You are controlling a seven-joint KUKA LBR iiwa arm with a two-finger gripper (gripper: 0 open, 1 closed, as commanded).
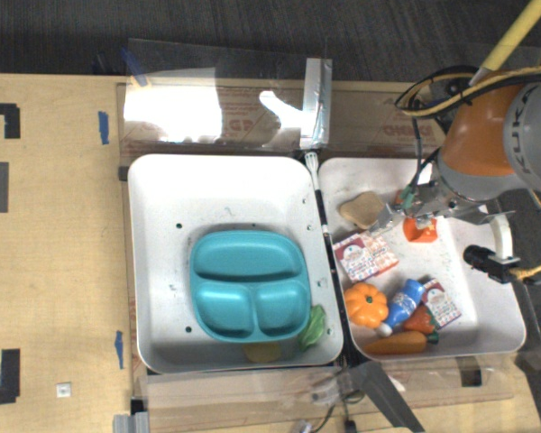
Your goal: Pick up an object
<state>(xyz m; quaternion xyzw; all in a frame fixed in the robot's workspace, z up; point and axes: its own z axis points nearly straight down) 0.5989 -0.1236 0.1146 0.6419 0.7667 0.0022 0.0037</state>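
- Arm (487,133) is seen reaching in from the right, over the upper part of the right bin (500,332).
- Gripper (417,207) is placed low in that bin, just above a small orange piece (422,230); touching or apart cannot be told.
- Finger state: cannot be told, the tips are blurred into clutter. Nothing is seen held.
- Likely target is judged to be the orange piece: it lies directly below the gripper in view, just beside it, toward the bin's near edge. It is compact, so no clear long axis or heading can be read.
- Tan lump (362,208) is found just left of the gripper, long axis roughly left-right.
- Packet (367,257) is laid flat, lower left of the gripper, tilted slightly, long axis roughly along the bin's width.
- Pumpkin (365,306), blue bottle (403,306) and carrot (398,342) are clustered at the near edge, well apart from the gripper. Bottle axis runs diagonally, cap end up-right; carrot lies left-right.
- Left bin (153,242) is occupied by a teal tray (249,282) and a green item (313,327) at the tray's corner; well apart from the gripper.
- Next move is judged to need a short drop, not a traverse.
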